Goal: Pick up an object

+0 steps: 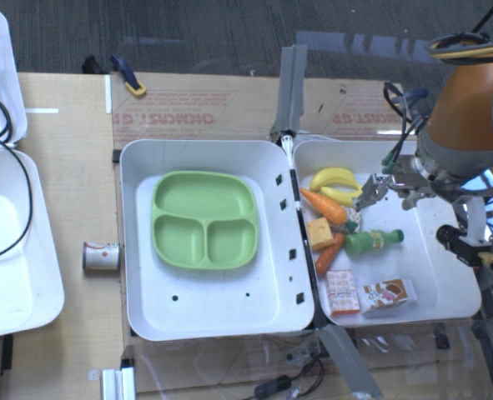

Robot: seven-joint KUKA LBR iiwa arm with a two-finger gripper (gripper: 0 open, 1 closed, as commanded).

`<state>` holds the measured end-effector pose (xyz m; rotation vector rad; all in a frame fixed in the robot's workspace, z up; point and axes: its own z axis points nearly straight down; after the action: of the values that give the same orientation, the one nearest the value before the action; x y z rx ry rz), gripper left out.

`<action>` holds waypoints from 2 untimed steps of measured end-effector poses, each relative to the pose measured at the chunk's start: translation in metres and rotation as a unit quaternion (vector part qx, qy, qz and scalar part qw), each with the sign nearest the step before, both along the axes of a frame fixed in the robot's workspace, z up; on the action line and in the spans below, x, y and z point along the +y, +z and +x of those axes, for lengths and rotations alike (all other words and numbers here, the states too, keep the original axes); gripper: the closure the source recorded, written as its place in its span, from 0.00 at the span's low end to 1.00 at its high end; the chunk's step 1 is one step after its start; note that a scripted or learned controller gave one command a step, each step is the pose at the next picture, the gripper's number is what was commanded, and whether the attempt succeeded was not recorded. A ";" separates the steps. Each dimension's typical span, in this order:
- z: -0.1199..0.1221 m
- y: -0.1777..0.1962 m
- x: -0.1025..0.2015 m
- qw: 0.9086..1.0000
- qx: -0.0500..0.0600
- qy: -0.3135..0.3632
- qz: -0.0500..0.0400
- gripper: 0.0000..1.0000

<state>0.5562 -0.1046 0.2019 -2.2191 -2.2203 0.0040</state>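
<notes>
Starting at the left of the frame, a small can (101, 257) is lying on the desk (71, 140) just outside the left bin (138, 307); inside that bin a green divided plate (204, 219) is sitting alone, well apart from the arm. None of that is likely to be disturbed.

The risk is lying in the right bin (446, 298), where the pickable things are crowding against its left wall: a banana (334, 177) at the upper part, a carrot (323, 207) slanting just below it, a yellow block (319, 233) touching the carrot, a green bottle (371, 241) lying on its side, and two small cartons (341, 293) (386, 295) nearer the lower edge.

The gripper (364, 200) is reaching in from the right of the frame and hovering over the spot where the banana's tip, the carrot's end and the bottle's cap are meeting. In my judgement, closing here could catch two things at once, or nudge the round bottle so it rolls away, or pinch only the carrot's tapered end so it slips out on lifting.

As for the jaws, they are appearing slightly spread, with nothing visibly between them; whether a tip is touching the carrot I cannot tell.
</notes>
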 end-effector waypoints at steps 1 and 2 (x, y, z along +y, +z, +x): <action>0.008 -0.076 -0.036 0.995 0.000 0.097 0.000 0.00; -0.008 -0.111 -0.001 0.996 -0.001 0.085 -0.002 0.00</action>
<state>0.5479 -0.1058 0.0913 -2.0249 -2.4048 0.0068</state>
